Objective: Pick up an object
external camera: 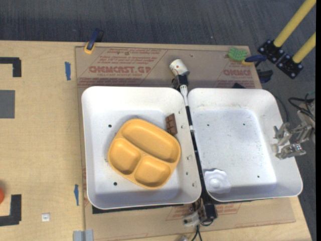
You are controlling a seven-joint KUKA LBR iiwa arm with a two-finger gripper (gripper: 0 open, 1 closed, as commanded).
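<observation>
Two shallow white bins sit side by side on a brown cardboard sheet (pixel 150 67), which lies on the pale wooden bench (pixel 40 134). The right bin (pixel 235 134) is the one nearest the pincer, and its outer rim runs just beside it. The left bin (pixel 95 134) lies beyond that, well away from the pincer.

Next in size, we see a yellow divided plate (pixel 144 152) with three compartments. It lies flat and slightly turned in the left bin, far from the pincer and across both bins from it.

We see the pincer (pixel 290 140) as a bare metal assembly over the outer edge of the right bin, about halfway along that side. Nothing shows within its grasp, and we cannot tell whether it is released or clenched.

A small whitish crumpled object (pixel 216 179) rests in the right bin's near corner against the dividing wall, on the far side of the bin floor from the pincer and a little nearer the camera.

Smallest, a dark brown block (pixel 171 124) lies in the left bin, touching the plate's edge on the side facing the pincer and close to the wall between the bins.

All three loose things lie in the bins, apart from the pincer.
</observation>
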